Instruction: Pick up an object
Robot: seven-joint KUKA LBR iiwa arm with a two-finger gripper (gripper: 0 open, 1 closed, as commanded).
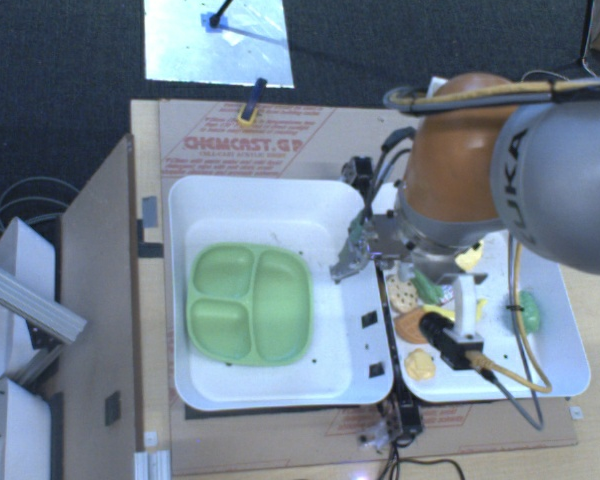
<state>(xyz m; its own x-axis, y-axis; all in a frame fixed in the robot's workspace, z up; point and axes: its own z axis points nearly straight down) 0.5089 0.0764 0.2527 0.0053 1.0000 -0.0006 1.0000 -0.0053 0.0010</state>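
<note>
My gripper (348, 260) hangs over the right part of the left bin (280, 200), close to the wall shared with the right bin (570, 358). It is small and dark against the white floor, and I see nothing clearly between its tips. A green divided plate (250, 303) lies in the left bin, a short way left of the gripper. In the right bin lie a speckled cookie (402, 294), an orange round piece (410, 326), a yellow piece (420, 366) and a green toy (528, 310). The arm's orange and grey wrist (460, 158) hides much of that bin.
A dark connector block with a yellow cable (455, 348) hangs low over the right bin. Brown cardboard (250, 138) lies under both bins. A reflective sheet (215, 28) lies beyond the bench. The left bin has bare white floor around the plate.
</note>
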